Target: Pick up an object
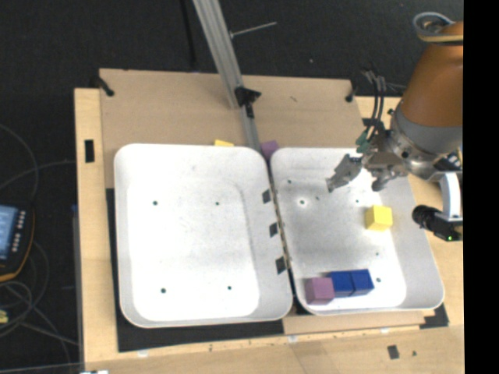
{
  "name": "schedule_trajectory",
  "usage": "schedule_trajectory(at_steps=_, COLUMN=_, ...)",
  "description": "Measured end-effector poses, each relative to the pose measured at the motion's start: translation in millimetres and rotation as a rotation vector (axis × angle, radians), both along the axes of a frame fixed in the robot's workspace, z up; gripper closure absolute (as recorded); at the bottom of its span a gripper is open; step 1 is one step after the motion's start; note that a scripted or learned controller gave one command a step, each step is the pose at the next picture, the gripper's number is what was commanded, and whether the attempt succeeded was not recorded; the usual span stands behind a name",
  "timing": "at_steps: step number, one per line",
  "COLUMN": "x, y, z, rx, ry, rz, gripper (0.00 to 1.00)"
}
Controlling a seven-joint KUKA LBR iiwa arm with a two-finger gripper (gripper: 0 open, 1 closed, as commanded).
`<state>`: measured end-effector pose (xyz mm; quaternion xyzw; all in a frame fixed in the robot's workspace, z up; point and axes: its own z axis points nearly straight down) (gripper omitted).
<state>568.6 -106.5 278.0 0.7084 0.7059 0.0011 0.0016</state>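
Camera view has the hand point(360, 174) hanging over the upper part of the right bin point(312, 232), fingers spread wide with nothing between them. Nearest pick looks like the yellow block point(379, 217), lying just beside the hand, below it in the picture and slightly to the right. Well apart, along the bin's lower wall, a purple block point(319, 289) touches a blue block point(351, 282). Left bin point(191, 232) sits alongside on the bench point(164, 107).
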Motion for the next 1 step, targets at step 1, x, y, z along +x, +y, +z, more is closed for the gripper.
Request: schedule_trajectory(at_steps=1, x=-13.9, y=-69.5, z=-56.2, rx=-0.003, ry=0.008, rz=-0.003, gripper=0.0)
